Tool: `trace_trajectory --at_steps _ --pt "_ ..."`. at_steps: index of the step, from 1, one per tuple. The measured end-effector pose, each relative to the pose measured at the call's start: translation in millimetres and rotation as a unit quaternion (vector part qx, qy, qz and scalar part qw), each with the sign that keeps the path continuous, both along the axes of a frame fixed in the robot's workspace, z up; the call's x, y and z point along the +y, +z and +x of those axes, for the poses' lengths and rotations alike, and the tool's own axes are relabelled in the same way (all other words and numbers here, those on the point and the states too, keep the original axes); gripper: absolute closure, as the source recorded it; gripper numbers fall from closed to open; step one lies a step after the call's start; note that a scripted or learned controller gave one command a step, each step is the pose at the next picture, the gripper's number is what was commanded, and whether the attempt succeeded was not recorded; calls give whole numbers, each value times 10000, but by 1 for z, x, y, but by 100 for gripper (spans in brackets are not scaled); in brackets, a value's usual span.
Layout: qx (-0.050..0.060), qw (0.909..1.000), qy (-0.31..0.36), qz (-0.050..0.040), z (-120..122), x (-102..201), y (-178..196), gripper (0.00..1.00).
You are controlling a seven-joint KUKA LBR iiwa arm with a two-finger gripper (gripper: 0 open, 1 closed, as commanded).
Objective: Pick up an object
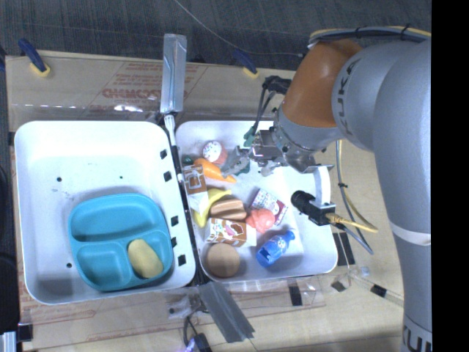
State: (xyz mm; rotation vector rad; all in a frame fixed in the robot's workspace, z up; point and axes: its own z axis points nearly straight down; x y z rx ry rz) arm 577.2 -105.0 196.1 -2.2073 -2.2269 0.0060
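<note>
White plastic of the right bin (322, 259) lies under the pincer (253, 154), which hangs low at the bin's far part. I cannot tell if it is released or clenched, and nothing is seen held in it. I judge the step as the reach toward a pick. Just left of the pincer lie an orange carrot (215, 170) and a white ball (212, 151); nearer the camera lie a hot dog (227, 209) and a blue bottle (275, 247). The next move calls for settling over one object. The grey arm (381, 86) comes from the right, its wrist bent down
</note>
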Motion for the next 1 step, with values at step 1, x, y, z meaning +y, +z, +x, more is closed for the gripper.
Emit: trace_trajectory --at_steps 1 --pt "10 9995 312 -1 41 9 -61 0"
